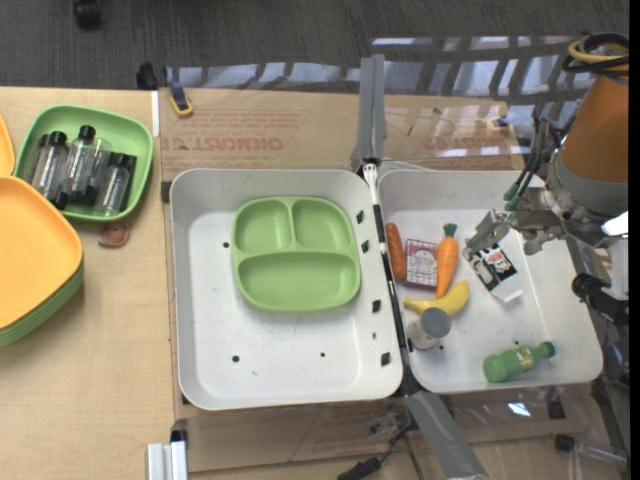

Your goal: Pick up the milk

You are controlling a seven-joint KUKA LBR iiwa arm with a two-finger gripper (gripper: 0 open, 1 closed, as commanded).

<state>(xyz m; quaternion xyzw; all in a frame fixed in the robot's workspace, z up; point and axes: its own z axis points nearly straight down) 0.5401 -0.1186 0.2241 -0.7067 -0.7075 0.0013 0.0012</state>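
While the left bin carries a green three-part plate, the right bin has sausage, carrot, banana, green bottle and white boxy milk. Gripper poised over milk's near end; finger state: cannot tell.

1. Milk: small white carton, dark printed panel with a touch of red on the upward face.
2. State: looks intact; too small to tell whether it is sealed.
3. Pose: lying flat, long axis tilted, upper end toward 11 o'clock, lower end toward 5 o'clock.
4. Place: right bin, upper right part of its floor, on bare white floor toward 2 o'clock from the bin's centre.
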